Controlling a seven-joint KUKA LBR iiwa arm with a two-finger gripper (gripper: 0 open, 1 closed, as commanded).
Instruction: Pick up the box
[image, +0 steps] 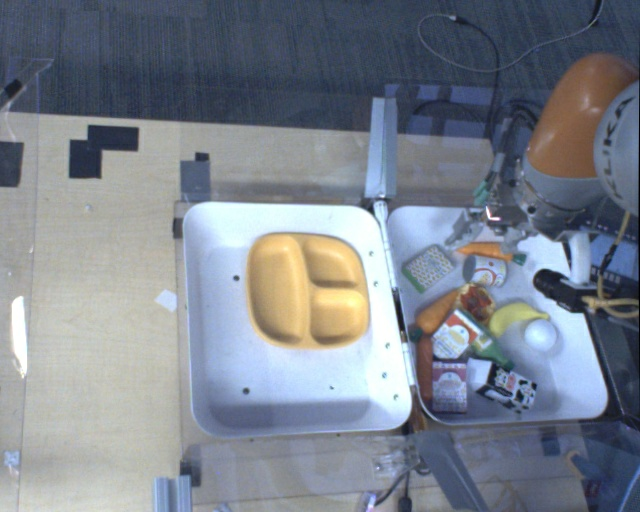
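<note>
Several items lie in the right white bin (596, 395). A small white box with red and green print (454, 337) sits near the bin's middle. In front of it lies a dark red box (449, 386), and beside that a black-and-white carton (507, 388). My gripper (490, 228) hangs over the bin's far edge, well behind these boxes. Its fingers stand open, with nothing between them. Just below it lie a small orange carrot (493, 250) and a white cup (484, 271).
The right bin also holds a green-patterned packet (428, 267), an orange sausage-like piece (436, 312), a banana (516, 318), a white egg (540, 335) and a red stick (424, 362). A yellow divided tray (305, 288) lies in the left bin (215, 380).
</note>
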